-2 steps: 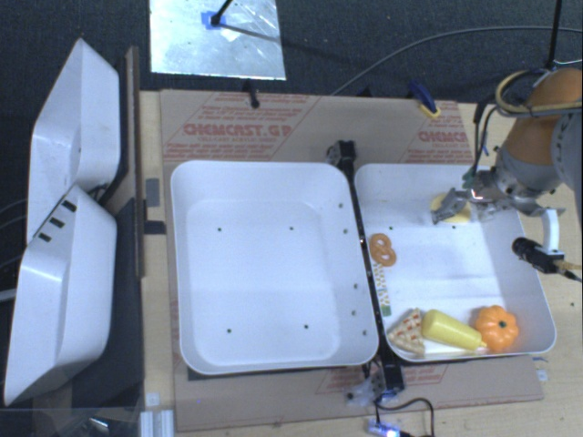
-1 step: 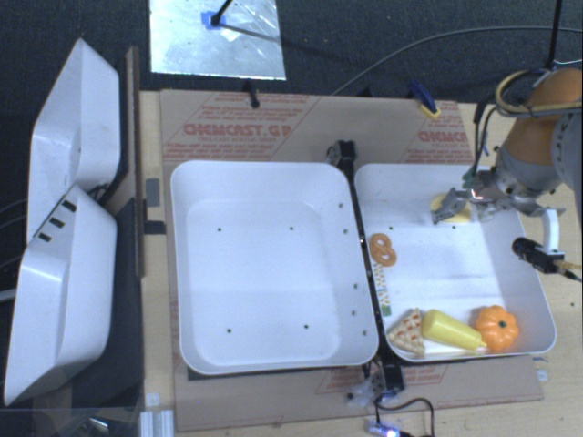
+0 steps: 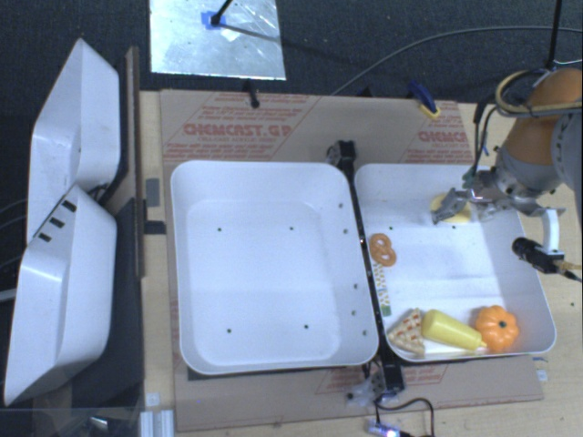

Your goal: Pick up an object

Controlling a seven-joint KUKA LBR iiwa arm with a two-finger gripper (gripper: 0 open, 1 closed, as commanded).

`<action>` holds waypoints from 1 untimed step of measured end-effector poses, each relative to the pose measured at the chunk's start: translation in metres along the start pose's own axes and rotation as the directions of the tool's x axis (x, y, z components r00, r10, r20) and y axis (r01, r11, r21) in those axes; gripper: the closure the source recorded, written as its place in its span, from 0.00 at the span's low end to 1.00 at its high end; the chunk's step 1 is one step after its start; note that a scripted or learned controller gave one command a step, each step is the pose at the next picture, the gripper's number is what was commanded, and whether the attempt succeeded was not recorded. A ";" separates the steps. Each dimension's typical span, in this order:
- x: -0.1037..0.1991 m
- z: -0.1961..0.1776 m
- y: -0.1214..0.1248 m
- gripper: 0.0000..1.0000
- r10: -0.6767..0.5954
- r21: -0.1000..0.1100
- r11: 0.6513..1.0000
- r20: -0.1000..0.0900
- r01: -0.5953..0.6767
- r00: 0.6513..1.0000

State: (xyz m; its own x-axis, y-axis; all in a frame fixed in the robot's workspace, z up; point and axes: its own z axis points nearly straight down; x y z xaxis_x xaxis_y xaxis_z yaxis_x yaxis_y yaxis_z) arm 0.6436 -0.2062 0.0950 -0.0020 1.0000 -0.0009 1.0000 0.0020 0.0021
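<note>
Overhead, you were looking down at a slant on a bench covered with brown cardboard [image 3: 273,121] printed in red with the word "CHEMCAST", readable behind the left bin and again, partly cut off, behind the right one; smaller red print beneath it was too fine to read. Two shallow white bins sat side by side on the cardboard. The left bin [image 3: 196,244] showed a bare white floor with a few dark dots. The right bin [image 3: 410,185] held the objects.

The grey arm with its orange band came in from the right, and the gripper [image 3: 453,208] hung low over the far part of the right bin. A small yellow object [image 3: 460,215] sat right at its fingertips, but you could not tell whether the fingers were closed on it, or whether they were open or shut at all.

Along the bin's left wall lay a pretzel [image 3: 383,249], with a narrow patterned strip [image 3: 383,291] just below it. Near the front edge, three things lay in a row: a pizza slice [image 3: 408,330], touching a yellow cylinder [image 3: 450,330], and beside that an orange pumpkin [image 3: 496,327].

Behind the bench, a shiny metal sheet [image 3: 217,24] lay on dark carpet.
</note>
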 end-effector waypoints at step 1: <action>0.000 0.000 0.000 0.00 0.000 0.000 1.000 0.000 0.000 1.000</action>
State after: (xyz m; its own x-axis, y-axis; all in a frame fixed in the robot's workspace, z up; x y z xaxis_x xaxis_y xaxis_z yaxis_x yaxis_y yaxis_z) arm 0.6436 -0.2062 0.0950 -0.0020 1.0000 -0.0009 1.0000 0.0020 0.0021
